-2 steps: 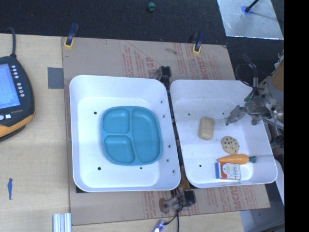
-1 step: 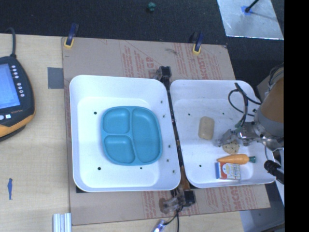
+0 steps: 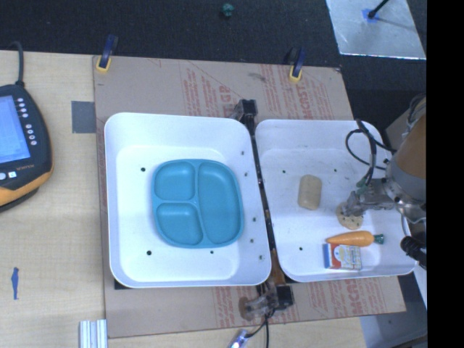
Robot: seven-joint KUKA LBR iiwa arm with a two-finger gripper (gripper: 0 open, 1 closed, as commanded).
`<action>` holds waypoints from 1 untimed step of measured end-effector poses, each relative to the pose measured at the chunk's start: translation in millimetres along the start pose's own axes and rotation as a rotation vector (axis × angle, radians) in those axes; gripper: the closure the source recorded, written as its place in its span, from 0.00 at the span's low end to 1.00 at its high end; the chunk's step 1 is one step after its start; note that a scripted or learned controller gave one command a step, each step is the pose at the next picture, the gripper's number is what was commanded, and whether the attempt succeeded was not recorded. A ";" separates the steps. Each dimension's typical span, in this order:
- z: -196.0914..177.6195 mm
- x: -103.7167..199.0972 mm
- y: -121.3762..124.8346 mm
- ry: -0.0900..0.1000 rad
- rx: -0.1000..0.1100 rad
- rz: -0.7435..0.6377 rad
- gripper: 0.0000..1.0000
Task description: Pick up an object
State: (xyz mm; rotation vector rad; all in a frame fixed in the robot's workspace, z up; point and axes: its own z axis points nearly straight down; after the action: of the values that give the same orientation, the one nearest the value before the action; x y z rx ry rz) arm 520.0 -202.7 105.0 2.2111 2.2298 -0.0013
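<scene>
The gripper (image 3: pixel 355 212) sits low over the right-hand bin (image 3: pixel 290 133), near its right side, and I can't tell how it's set from up here. Right under its tip lies a small tan, lumpy object (image 3: pixel 351 218), seemingly touching it, though nothing shows it actually gripped. Just below that, a toy carrot (image 3: pixel 351 239) lies on its side, orange with a green end pointing right, and directly beneath the carrot a small white carton (image 3: pixel 342 257) with red and blue print lies flat by the bin's near wall; its lettering is too small to read. Off to the left of the gripper, clear of it, a beige rounded block (image 3: pixel 310 192) stands alone in the middle of the bin. A black cable (image 3: pixel 360 145) loops over the bin's far right corner, close above the gripper. Over in the left bin (image 3: pixel 119 194), a blue divided plate (image 3: pixel 197 202) lies in the centre. The brown sheet (image 3: pixel 217 85) under both bins carries faint red printing, unreadable. A handheld control pendant (image 3: pixel 20 145) rests at the far left.
</scene>
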 end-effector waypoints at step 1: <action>0.0 0.0 -0.1 0.000 0.000 -0.001 0.00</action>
State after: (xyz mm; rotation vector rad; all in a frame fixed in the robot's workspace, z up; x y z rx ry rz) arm 520.0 -202.7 105.0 2.2103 2.2304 -0.0020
